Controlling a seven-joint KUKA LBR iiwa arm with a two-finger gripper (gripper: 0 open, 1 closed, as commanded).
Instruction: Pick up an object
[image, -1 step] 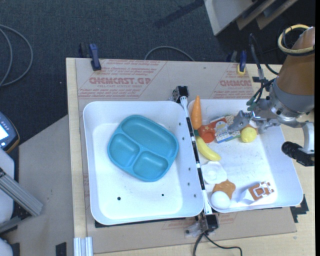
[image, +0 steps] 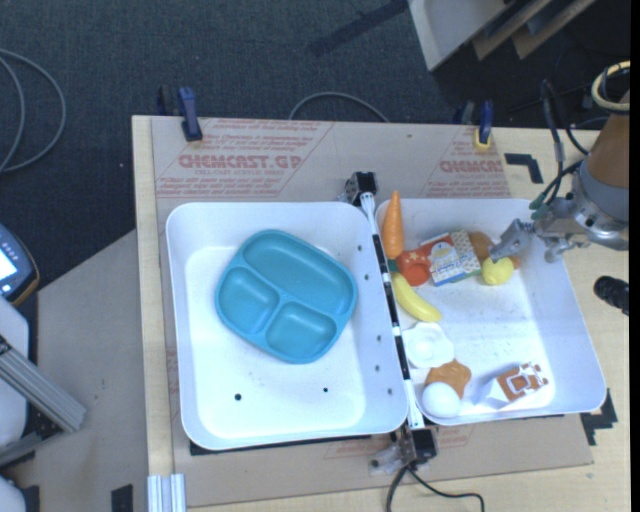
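I see the tool (image: 520, 240) low over the right bin (image: 570, 330), near its far edge, just beside a small yellow lemon (image: 497, 271). I cannot tell how its grip is set. A snack packet (image: 453, 257), a carrot (image: 392, 226), a banana (image: 414, 300) and a tomato (image: 414, 268) lie close by. The blue divided plate (image: 287, 295) sits in the left bin (image: 200, 400).

orange plastic carrot (image: 392, 226): upright along right bin's left wall | red toy tomato (image: 414, 268): below carrot | curved yellow banana (image: 413, 300): slanted beside divider | printed snack packet (image: 452, 257): flat, mid-bin | small yellow lemon (image: 497, 271): just right of packet | white egg (image: 440, 399): near front edge
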